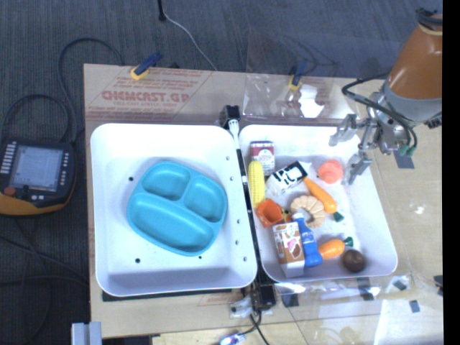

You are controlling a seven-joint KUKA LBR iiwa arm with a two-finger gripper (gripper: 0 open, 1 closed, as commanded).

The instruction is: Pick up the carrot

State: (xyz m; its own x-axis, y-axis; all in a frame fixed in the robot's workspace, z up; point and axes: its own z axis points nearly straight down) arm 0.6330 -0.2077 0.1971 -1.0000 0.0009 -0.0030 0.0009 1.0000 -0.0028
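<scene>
The carrot [320,195] is orange with a green end and lies at a slant in the middle of the right bin [381,225], between a black-and-white box [288,176] and the bin's right wall. My gripper [351,152] hangs over the bin's upper right part, up and to the right of the carrot and apart from it. Its fingers [357,167] are open with nothing between them. A round salmon-pink fruit [330,170] sits between the gripper and the carrot.
The right bin also holds a corn cob [255,182], a red can [261,153], an orange cup [269,212], a shrimp-like piece [309,205], a carton [288,246], a blue bottle [309,244], a small orange piece [331,248] and a brown ball [353,260]. The left bin [115,264] holds a blue divided tray [177,205].
</scene>
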